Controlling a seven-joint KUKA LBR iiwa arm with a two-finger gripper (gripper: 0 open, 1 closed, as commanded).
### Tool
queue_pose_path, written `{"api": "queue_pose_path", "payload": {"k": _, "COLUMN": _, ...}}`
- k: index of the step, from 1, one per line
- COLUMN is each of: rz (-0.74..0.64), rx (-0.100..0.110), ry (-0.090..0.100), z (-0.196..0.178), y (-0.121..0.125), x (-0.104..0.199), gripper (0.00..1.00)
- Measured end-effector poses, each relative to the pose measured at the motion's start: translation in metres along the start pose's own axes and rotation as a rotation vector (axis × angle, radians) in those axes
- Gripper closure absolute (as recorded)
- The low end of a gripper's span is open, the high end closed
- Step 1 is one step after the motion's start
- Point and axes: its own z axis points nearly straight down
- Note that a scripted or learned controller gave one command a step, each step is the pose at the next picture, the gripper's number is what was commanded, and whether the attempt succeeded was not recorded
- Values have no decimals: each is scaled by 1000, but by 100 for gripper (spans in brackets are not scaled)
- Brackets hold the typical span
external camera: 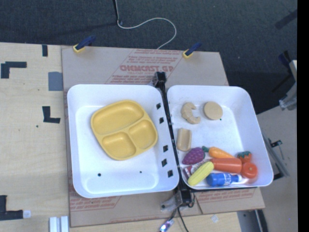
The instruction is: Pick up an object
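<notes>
Where the two white bins met at the middle of the table (29, 144), the task's things lay grouped in the right bin (252, 106). How far the hand was open, and whether it had hold of anything, could not be told, so no thing could be placed relative to it.

Right bin contents:
- A croissant (190, 113) and a round biscuit (213, 110) lay near the far wall, just apart from each other.
- A tan block (184, 139) lay beside the divider, nearer than the croissant.
- Purple grapes (194, 155), a carrot (220, 153), a corn cob (200, 173), an orange sausage (227, 165), a tomato (249, 170) and a blue bottle (222, 179) were packed together at the near wall, most of them touching.

The left bin (72, 129) held a yellow three-part tray (124, 129), lying flat and turned at an angle to the bin walls.

Both bins rested on a printed cardboard sheet (145, 66), fixed at its far edge by two yellow-and-blue clamps (83, 43). The table was pale wood with black tape marks (13, 69) on its left part. A white cable (145, 23) looped over dark carpet (217, 13) beyond the table.
</notes>
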Motion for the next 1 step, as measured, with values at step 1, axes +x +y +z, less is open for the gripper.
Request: {"api": "queue_pose_path", "payload": {"k": 1, "rz": 1, "rx": 2, "ry": 0, "z": 30, "y": 0, "x": -28, "gripper": 100}}
